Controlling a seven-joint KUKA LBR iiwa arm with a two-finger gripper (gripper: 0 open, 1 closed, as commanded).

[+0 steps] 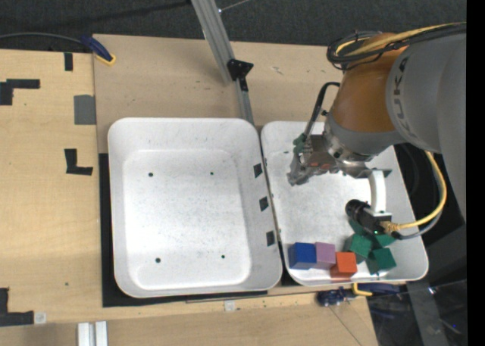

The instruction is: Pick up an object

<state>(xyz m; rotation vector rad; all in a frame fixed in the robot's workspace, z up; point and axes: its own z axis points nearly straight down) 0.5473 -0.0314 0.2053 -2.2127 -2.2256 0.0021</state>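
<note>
Grey arm with orange band reaches in from the right | gripper (pixel 299 173) hangs over the right bin (pixel 327 202), open or shut: cannot tell | blue block (pixel 302 254), purple block (pixel 325 253), orange block (pixel 345 263), green blocks (pixel 373 251) sit in the bin's near corner | left bin (pixel 186 204) beside it

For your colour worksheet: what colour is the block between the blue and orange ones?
Pale purple block, in the camera view.

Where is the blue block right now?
The blue block sits in the right bin, at its near-left corner, beside the purple block.
</note>
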